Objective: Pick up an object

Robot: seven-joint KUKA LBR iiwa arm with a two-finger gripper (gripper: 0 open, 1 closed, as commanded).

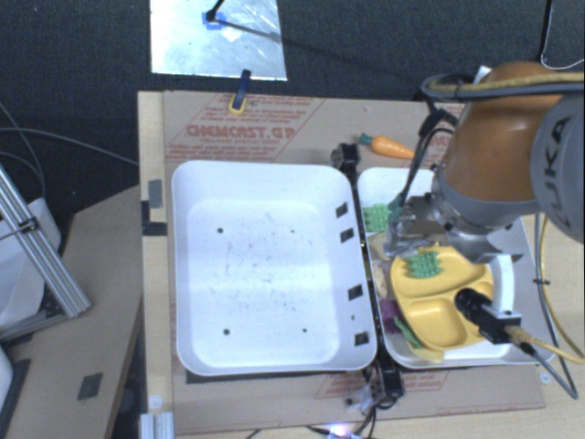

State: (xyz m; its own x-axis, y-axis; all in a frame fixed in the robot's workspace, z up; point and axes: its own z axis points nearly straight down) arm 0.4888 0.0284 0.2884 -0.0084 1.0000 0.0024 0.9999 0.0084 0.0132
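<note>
Yellow plastic tray (439, 305) lies in the right bin (379, 186), crowded against a green comb-like piece (423, 263), a second green piece (376, 216) and something purple (391, 314). The claw (416, 231) hangs over that clutter; you cannot tell its state, the wrist hides it. Your risk, as judged: the tray's broad, sloped walls may slip from a pinch, or a neighbour gets dragged along. Count: two white bins, left bin (265, 273) bare; one tray, two green pieces, one purple item, one carrot (388, 145) out on the tabletop (256, 131).
</note>
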